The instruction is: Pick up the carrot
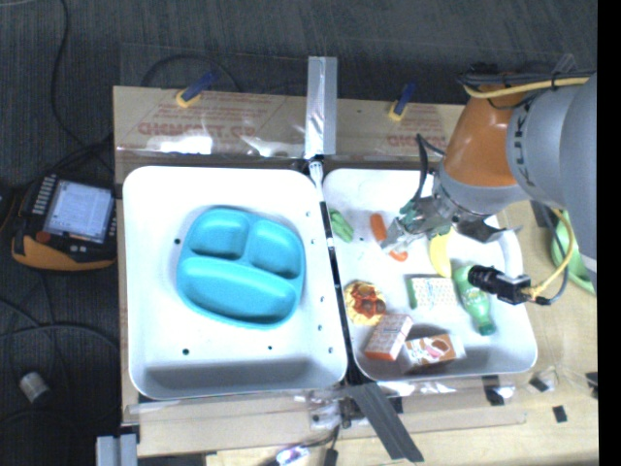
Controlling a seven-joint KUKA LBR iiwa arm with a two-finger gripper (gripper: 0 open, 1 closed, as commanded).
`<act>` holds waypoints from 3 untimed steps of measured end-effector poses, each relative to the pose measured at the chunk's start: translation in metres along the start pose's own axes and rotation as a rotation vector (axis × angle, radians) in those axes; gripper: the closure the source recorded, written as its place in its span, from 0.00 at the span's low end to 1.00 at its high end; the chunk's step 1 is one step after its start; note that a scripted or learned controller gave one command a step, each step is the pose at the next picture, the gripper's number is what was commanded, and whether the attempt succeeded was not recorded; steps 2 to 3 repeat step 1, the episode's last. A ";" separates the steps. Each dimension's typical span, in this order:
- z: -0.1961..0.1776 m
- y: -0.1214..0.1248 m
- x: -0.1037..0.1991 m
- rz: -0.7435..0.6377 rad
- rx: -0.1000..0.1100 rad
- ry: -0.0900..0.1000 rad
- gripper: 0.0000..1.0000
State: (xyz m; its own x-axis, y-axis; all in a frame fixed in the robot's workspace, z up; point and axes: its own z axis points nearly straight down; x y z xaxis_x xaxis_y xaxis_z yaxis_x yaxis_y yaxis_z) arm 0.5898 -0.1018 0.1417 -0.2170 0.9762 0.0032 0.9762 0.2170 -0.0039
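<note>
The carrot (377,225) is a small orange piece lying in the upper left part of the right bin (519,357). My gripper (409,229) hangs just to the right of it, low over the bin floor, under the grey arm with its orange band. A second small orange bit (398,253) lies directly below the gripper. No object visibly sits in the gripper.
A green pod (342,226) lies left of the carrot. A yellow banana (440,253), green box (430,291), green bottle (477,309), a yellow-red food piece (365,301) and two cartons (387,338) fill the right bin. The left bin holds a blue divided plate (241,263).
</note>
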 end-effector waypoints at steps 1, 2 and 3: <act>0.050 -0.026 0.008 0.287 -0.016 -0.002 1.00; 0.050 -0.026 0.008 0.287 -0.016 -0.002 1.00; 0.050 -0.026 0.008 0.287 -0.016 -0.002 1.00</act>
